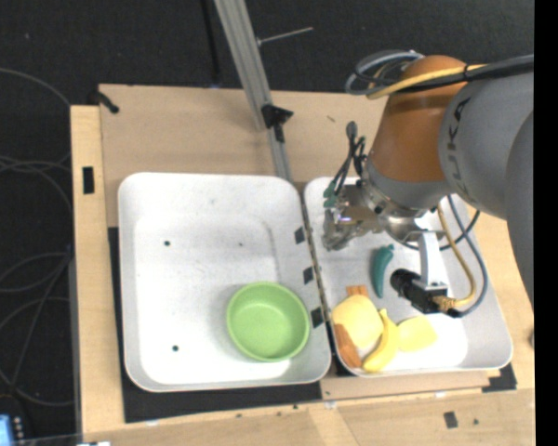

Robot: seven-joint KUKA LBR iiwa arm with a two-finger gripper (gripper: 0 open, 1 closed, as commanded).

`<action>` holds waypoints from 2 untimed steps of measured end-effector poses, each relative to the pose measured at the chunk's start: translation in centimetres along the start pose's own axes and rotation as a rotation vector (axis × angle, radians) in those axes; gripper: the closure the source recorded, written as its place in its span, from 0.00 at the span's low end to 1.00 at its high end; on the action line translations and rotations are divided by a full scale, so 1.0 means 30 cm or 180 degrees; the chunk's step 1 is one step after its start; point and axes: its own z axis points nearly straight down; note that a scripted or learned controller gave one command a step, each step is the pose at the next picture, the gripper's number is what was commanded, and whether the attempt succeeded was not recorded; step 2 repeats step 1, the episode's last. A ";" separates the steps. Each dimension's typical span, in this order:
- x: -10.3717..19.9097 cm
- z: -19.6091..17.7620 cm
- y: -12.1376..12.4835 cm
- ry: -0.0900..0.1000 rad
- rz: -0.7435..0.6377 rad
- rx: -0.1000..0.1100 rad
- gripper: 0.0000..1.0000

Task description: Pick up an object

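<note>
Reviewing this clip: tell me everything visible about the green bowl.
The green bowl is light green, round and smooth, plastic by the look of it, with a thick rim and a slightly darker inside. It stands upright, mouth up, with nothing seen inside. It sits on the floor of the left bin, in that bin's near right corner, close to the wall beside the right bin. Nothing but the bin floor touches it; the hand is over the right bin.

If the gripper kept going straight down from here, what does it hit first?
Most likely the bare floor of the right bin beside its left wall: the gripper hangs over the upper-left part, short of the teal object and the yellow toys. Depth is uncertain.
</note>
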 end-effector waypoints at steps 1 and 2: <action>0.171 -0.040 0.039 0.0002 -0.0004 -0.0004 1.00; 0.171 -0.040 0.039 0.0002 -0.0004 -0.0004 1.00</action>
